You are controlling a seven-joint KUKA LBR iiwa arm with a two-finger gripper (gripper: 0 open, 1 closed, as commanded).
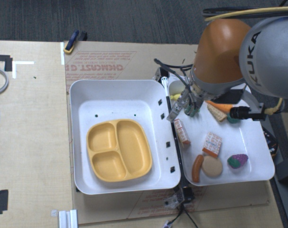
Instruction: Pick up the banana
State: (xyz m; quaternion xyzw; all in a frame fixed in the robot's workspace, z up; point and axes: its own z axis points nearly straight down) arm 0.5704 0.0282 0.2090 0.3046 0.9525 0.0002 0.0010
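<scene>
Low over the right bin [257,172], the end effector [185,106] hangs at the bin's upper left corner, its fingers apparently parted around nothing, though the arm's orange band [224,46] hides much; a sliver of yellow just beside it, likely the banana [176,97], sits under the wrist, so the approach seems under way and the next move calls for descending squarely over that fruit before closing, clear of the small carton [182,132]

A robotics lab bench, by the look of it: a KUKA-branded arm [257,56] looms over two white bins [82,141] on flattened cardboard [101,65], loose cables [179,208] trail below the bins, black tape marks [1,61] sit left, dark carpet [134,13] beyond.
</scene>
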